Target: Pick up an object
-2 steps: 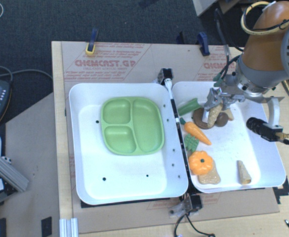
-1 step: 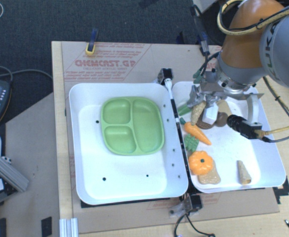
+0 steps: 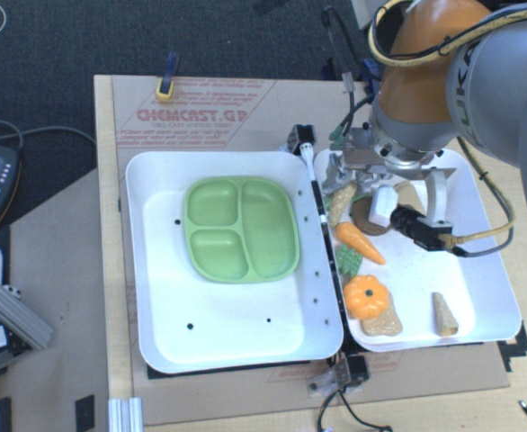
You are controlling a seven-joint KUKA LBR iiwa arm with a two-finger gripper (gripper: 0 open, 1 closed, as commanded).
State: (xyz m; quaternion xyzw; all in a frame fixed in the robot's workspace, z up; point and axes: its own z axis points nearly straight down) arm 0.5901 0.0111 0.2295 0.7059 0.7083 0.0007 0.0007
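Your pincer (image 3: pixel 371 190) hangs low over the back of the right bin (image 3: pixel 488 309); you cannot tell its state. The carrot (image 3: pixel 361 243) lies just in front, the pumpkin (image 3: pixel 366 296) nearer you. A green tray (image 3: pixel 242 229) sits in the left bin (image 3: pixel 156 313).

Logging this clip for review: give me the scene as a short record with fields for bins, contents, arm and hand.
left bin: holds a green divided plate
right bin: holds a carrot, a small pumpkin, a tan wedge, plus smaller items
arm: over the right bin's far end
hand: low by the divider, above the carrot; fingers obscured, grasp unclear
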